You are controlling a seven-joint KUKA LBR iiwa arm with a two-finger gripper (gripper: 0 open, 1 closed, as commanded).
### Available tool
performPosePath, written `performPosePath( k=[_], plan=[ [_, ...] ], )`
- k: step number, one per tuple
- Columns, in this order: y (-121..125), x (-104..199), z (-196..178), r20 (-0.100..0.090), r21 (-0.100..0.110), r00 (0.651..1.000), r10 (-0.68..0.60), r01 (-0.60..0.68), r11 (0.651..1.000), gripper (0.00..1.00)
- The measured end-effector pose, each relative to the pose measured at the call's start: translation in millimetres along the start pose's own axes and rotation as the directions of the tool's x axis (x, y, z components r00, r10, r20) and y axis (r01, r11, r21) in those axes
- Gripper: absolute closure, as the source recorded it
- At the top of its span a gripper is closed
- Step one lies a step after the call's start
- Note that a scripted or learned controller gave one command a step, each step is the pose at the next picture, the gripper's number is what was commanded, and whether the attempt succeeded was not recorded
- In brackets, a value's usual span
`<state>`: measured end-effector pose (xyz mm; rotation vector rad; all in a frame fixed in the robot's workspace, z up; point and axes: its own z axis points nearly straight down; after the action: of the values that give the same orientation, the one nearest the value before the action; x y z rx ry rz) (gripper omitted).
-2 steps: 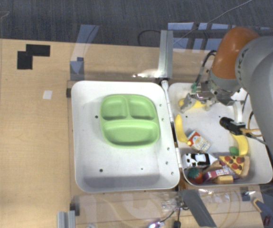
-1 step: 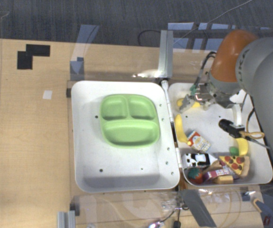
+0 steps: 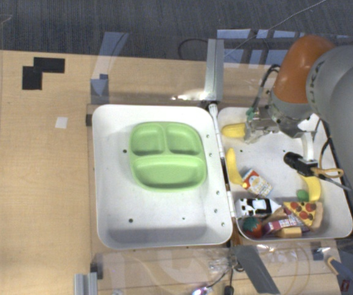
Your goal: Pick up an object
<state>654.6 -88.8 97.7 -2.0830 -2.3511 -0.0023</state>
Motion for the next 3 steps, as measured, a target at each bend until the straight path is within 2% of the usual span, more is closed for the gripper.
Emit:
performPosePath(
  k=[1, 2, 3],
  plan=[
    [1.0, 0.1, -0.8, 0.001, -0.004, 1.0, -0.001, 0.001, 1.0, 0.0],
    [2.7, 0.5, -11.3, 0.001, -0.007, 1.0, -0.002, 0.002, 1.0, 1.0],
    [2.6, 0.5, -11.2, 0.001, -0.007, 1.0, -0.003, 0.003, 1.0, 0.0]
  ],
)
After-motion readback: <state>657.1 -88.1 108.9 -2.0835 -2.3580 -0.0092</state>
